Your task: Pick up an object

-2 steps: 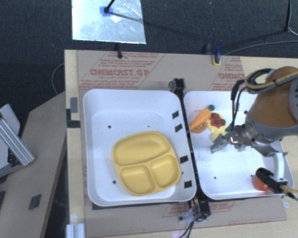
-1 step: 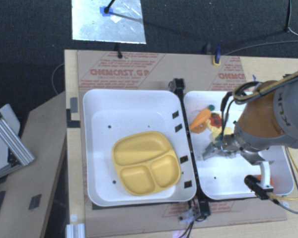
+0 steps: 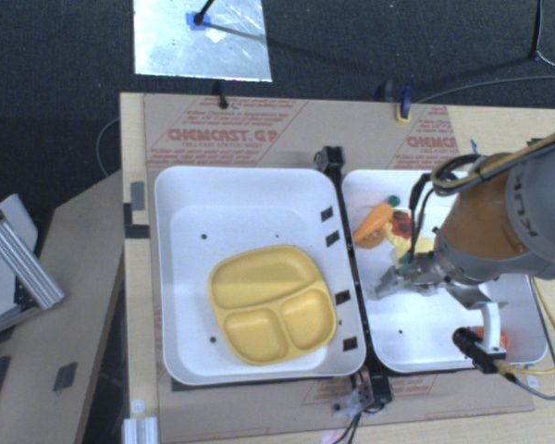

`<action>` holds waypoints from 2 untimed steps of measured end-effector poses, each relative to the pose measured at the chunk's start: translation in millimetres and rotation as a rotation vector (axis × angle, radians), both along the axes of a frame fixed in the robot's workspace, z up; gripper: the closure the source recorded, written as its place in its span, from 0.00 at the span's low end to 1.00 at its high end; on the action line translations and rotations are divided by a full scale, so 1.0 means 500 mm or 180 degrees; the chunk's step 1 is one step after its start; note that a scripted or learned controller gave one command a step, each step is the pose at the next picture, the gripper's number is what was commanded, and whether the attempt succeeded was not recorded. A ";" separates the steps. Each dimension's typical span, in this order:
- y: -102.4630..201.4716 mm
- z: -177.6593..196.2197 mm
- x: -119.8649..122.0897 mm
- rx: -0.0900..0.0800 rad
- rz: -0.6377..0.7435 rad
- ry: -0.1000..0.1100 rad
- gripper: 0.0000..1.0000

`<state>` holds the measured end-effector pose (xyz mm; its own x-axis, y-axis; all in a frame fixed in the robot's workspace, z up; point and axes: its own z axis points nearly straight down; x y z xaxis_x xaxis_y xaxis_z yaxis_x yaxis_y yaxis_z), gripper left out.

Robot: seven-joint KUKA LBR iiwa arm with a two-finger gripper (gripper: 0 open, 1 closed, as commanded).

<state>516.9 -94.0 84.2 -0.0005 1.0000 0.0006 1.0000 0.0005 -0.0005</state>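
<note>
From my feed, the worktop (image 3: 259, 123) is covered by a brown sheet printed CHEMCAST GP, and it stands on a dark floor (image 3: 55, 63). A silvery sheet (image 3: 203, 40) lies on the floor beyond the far edge, with a bit of blue tape (image 3: 197, 20) on it. Two white bins sit side by side on the brown sheet, touching along a black-clipped seam.

The object nearest to hand is an orange piece (image 3: 374, 223), tapered like a carrot. It lies tilted in the far left corner of the right bin (image 3: 416, 351), close to the seam. Packed against it are a red piece (image 3: 402, 221), a pale yellow piece (image 3: 419, 245) and a small green bit (image 3: 392, 199).

The left bin (image 3: 180, 192) holds a yellow tray (image 3: 273, 303) lying flat, with one long compartment and two smaller ones.

The arm (image 3: 486, 225) reaches over the right bin from the right. Its jaws are low over the bin's white floor, just beside that cluster on the near side. I cannot tell whether they are spread or pressed together, and I see nothing between them.
</note>
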 end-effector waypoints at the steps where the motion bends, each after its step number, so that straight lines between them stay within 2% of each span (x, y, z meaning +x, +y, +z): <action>1: 0.001 0.024 0.003 0.0002 0.0002 -0.0010 1.00; 2: -0.002 0.152 0.008 -0.0005 0.0012 -0.0020 1.00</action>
